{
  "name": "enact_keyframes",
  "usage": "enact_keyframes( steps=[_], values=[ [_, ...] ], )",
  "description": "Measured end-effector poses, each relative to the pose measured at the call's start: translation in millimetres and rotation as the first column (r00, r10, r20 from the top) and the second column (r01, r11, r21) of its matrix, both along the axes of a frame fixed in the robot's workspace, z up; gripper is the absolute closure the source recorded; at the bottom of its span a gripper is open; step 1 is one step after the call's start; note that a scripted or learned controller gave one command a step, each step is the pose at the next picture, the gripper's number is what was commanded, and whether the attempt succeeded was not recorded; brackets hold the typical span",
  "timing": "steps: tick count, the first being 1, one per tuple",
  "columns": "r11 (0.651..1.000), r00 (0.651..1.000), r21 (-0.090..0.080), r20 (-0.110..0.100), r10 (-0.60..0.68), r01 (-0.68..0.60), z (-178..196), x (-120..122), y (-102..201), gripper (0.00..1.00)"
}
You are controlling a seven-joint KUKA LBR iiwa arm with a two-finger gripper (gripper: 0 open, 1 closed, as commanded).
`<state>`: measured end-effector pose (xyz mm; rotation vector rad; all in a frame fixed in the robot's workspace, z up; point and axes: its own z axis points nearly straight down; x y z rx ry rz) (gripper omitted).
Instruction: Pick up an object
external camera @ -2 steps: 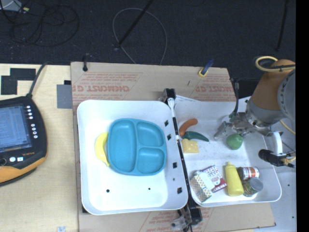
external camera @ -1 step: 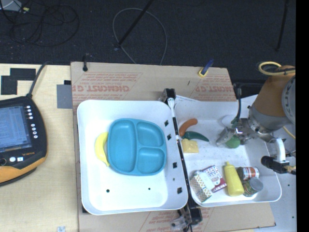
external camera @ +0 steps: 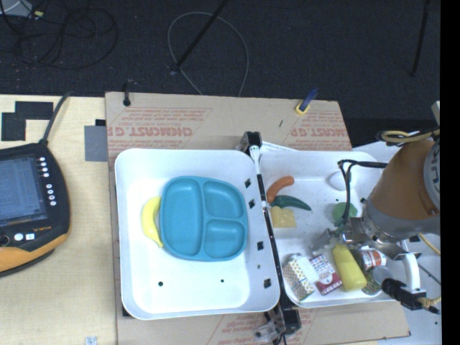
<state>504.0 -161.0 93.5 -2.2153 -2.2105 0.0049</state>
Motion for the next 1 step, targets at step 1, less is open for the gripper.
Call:
enact_keyframes(
  steps=[1],
  values=[
    [1.0, 1.0, -0.004, 0.006, -0.006, 0.007, 10.1, 3.4, -4.0, 1.0]
  ],
)
